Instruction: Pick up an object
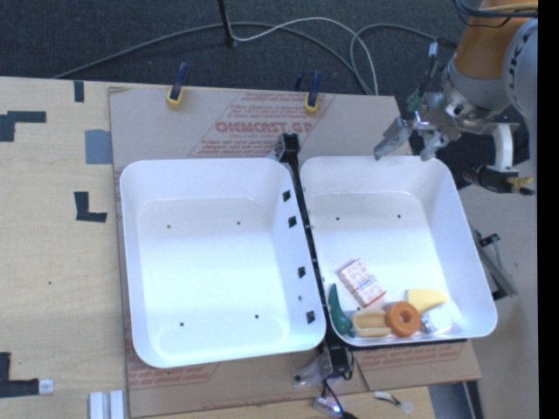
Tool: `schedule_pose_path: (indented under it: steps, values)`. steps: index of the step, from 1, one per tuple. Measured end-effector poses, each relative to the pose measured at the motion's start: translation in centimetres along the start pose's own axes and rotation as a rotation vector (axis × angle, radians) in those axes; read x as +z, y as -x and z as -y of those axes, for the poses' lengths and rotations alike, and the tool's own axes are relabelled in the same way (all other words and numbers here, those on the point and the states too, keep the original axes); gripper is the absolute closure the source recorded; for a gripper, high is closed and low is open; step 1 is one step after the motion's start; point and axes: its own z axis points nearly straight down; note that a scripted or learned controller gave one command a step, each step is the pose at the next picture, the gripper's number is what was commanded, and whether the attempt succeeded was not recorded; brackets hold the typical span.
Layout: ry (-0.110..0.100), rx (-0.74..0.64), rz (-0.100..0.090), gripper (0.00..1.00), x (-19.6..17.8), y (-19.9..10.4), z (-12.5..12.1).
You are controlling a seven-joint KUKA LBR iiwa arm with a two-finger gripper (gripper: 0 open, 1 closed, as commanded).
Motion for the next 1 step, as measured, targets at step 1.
schedule_pose_path:
  steps: [1]
  values:
    - [0.001,0.0,0.0,0.0,-0.61,-2.05,5.87]
